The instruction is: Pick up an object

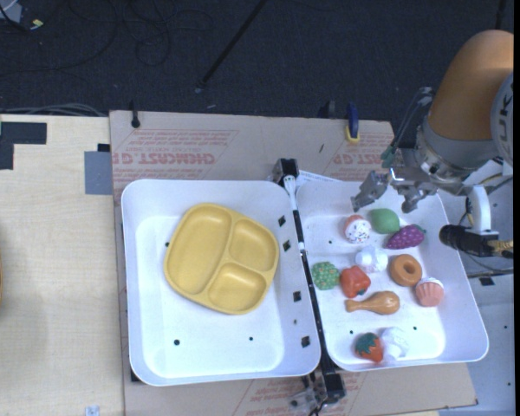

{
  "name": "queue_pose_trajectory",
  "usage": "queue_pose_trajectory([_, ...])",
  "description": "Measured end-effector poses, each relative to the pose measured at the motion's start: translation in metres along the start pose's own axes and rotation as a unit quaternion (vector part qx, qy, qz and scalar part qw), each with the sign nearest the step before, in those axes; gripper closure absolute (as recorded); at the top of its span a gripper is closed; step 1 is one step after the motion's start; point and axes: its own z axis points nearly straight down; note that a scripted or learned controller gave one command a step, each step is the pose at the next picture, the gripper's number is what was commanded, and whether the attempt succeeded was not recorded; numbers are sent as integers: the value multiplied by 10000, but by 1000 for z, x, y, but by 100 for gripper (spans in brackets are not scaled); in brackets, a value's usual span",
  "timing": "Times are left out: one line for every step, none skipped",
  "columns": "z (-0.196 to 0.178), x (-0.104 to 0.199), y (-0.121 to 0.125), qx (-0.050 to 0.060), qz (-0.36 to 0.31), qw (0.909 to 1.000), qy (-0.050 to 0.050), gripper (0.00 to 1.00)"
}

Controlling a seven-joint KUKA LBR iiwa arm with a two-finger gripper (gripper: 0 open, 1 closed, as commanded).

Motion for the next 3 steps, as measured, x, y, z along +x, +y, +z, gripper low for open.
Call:
queue_pose_trajectory([-10,-1,0,3,0,10000,5,100])
queue_pose_trajectory([50,77,-21,36,-14,10000,14,100])
queue_pose_trajectory([-84,112,-60,-44,-17,10000,15,100])
